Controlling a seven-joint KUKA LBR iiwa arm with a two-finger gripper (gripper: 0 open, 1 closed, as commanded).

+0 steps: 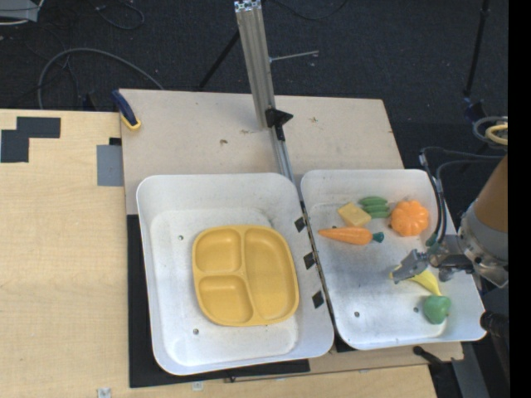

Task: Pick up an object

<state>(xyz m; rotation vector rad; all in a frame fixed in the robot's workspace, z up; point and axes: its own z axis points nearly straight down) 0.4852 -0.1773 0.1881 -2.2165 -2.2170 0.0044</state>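
We see the claw [412,268] low in the right bin [365,322], its fingers slightly parted and holding nothing, tips just beside a yellow banana [428,283]. A green pear [436,308] lies just below the banana. Above it sit an orange pumpkin [409,218], carrot [346,235], yellow block [353,215] and green pod [374,205]. Left of that bin, a yellow divided plate [245,274] rests in its neighbour on the worktop [199,131].

The yellow divided plate [246,274] looks like smooth, faintly glossy plastic. Both white bins [166,222] are matt and scuffed grey. The table [58,247] shows pale wood grain; the upright post [255,56] is ribbed metal.
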